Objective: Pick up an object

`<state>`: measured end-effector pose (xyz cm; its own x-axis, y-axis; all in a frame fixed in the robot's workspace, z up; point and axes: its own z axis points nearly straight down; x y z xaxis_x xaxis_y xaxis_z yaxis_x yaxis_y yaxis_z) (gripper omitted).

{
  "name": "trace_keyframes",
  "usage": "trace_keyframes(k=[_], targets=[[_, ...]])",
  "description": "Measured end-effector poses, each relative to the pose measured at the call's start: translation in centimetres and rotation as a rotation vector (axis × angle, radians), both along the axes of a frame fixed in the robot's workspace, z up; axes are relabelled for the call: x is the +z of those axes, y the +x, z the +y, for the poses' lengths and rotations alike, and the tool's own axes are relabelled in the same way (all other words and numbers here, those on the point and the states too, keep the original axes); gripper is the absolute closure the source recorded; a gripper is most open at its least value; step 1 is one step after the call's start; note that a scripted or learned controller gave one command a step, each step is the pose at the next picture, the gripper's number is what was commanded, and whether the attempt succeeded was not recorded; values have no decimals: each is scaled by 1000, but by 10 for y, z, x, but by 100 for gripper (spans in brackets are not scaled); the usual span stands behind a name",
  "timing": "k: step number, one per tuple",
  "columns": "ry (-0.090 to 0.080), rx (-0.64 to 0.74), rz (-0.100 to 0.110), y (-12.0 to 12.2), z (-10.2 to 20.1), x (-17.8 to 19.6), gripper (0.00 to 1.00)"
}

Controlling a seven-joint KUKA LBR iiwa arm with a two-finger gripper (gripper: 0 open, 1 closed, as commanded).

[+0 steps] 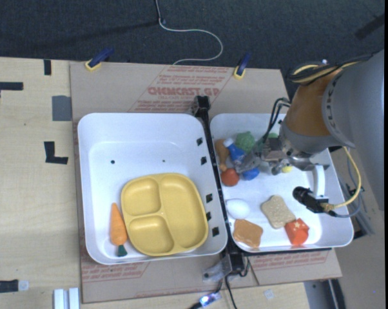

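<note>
Reaching down into the right white bin point(336, 237), the claw point(251, 166) hovers over a small blue toy point(236, 154) by the left wall, spread unclear, seemingly mid-approach and needing descent next.

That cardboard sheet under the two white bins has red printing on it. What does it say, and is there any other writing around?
Cardboard sheet, above the bins: red print, mirrored and blurred, too unclear to read.
Cardboard's lower edge: more red print, too small to read.
No other text can be made out.

light: even, bright | shadows: soft (faint along bin walls) | focus: slightly soft, grainy
</note>
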<state>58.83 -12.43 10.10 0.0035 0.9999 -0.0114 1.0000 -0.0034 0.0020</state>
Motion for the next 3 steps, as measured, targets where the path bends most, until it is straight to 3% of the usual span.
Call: trace_keyframes(k=[1, 2, 3], targets=[[0, 0, -3, 2, -6, -18, 0], [6, 3, 7, 1, -4, -12, 100], [13, 4, 7, -4, -2, 26, 100]])
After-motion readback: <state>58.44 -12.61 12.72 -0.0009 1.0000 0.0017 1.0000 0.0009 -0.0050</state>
